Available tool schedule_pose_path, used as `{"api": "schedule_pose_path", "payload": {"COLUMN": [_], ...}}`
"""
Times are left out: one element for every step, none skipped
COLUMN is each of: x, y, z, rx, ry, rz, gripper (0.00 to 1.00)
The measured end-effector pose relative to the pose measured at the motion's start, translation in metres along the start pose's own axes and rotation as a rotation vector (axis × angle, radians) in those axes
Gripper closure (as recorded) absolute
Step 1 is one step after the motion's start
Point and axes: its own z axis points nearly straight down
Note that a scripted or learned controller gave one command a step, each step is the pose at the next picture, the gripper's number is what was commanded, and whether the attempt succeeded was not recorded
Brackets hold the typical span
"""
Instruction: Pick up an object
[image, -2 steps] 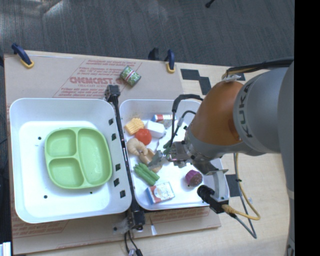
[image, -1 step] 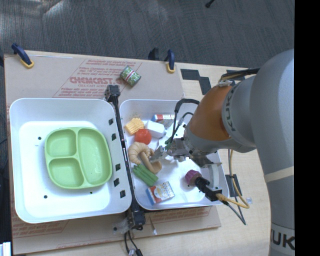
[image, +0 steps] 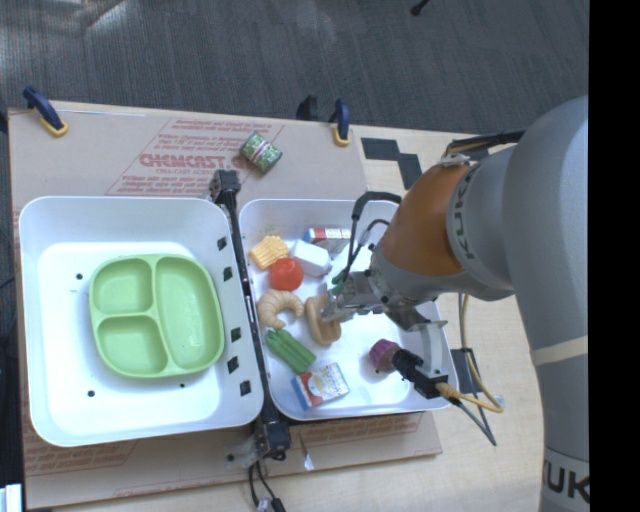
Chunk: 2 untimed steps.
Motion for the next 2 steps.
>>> {"api": "schedule_pose_path", "payload": {"x": [0.0, 0.01], "y": [0.0, -0.042], "z": [-0.01, -0.14], "rx": [0.001, 0.003], "ry": [-0.001, -0.004], "rz": [-0.006, 0.008], "gripper": [1.0, 1.0]}}
